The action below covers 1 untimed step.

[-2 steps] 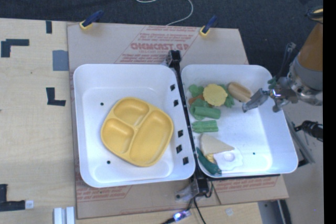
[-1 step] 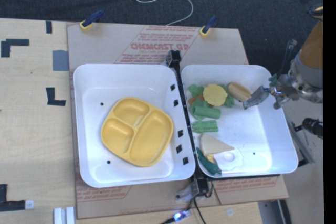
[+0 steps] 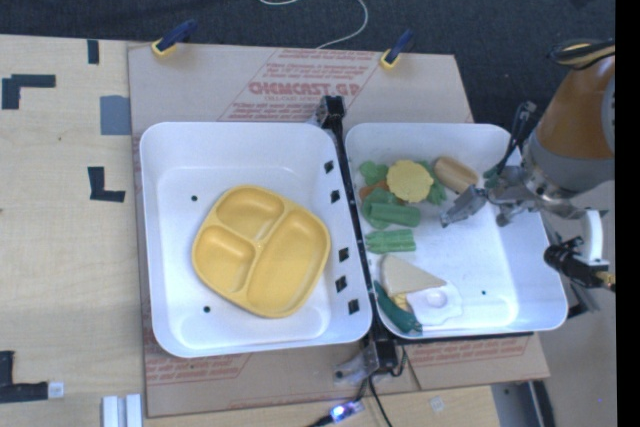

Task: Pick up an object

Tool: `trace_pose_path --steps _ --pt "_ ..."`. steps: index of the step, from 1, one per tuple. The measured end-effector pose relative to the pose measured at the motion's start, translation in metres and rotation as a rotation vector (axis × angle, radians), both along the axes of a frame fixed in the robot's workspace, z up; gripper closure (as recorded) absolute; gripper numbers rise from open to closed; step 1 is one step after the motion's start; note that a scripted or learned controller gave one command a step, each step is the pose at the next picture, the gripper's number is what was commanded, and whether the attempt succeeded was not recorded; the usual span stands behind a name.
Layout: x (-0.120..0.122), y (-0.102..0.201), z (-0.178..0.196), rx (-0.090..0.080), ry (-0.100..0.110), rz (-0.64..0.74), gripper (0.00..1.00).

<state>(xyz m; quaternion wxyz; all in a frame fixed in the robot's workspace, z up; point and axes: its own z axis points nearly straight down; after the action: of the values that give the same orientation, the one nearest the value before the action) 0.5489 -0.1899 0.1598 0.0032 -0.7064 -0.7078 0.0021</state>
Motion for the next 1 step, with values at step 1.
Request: trace_pose_path --steps 1 --pt "-0.0013 0.0115 -0.0526 0.0 0.0 0.0 0.0"
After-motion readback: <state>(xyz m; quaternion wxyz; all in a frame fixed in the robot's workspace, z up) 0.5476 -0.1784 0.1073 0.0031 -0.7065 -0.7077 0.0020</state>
